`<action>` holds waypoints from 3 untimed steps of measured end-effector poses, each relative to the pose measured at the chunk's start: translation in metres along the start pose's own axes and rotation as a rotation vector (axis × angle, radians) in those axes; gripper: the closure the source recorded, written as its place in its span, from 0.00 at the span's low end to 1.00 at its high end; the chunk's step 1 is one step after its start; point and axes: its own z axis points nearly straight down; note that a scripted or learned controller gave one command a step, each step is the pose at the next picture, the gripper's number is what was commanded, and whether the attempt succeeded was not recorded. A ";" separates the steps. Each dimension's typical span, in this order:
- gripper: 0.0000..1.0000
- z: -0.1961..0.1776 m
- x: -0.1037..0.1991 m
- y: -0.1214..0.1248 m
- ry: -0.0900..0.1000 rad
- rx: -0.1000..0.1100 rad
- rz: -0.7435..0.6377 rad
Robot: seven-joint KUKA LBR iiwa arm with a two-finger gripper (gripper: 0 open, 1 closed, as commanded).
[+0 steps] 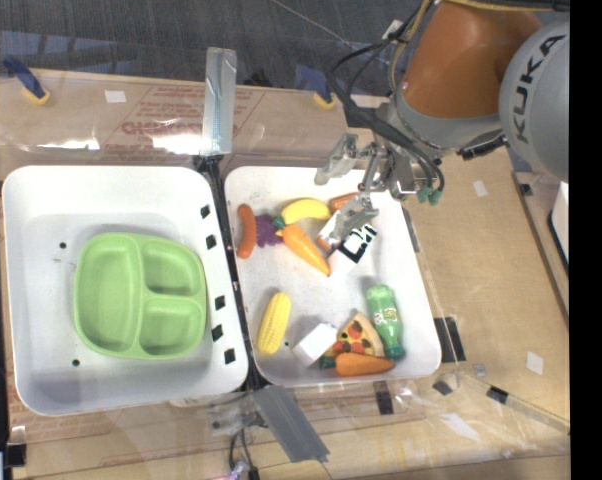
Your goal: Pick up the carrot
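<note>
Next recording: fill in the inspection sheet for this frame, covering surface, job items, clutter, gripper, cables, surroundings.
Surface: bench with two white bins; left bin holds a green divided plate.
Job's things: carrot in the right bin, lying slantwise beside the banana; a second carrot lies at the near edge.
Clutter: sausage, corn cob, green bottle, pizza slice, white block.
Gripper: gripper hangs over the right bin's far part, just right of the carrot; finger state unclear.
Cables: black cables loop by the wrist.
Surroundings: taped plastic sheet behind the bins.
</note>
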 end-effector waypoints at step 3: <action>1.00 0.176 -0.002 -0.008 -0.003 -0.003 -0.242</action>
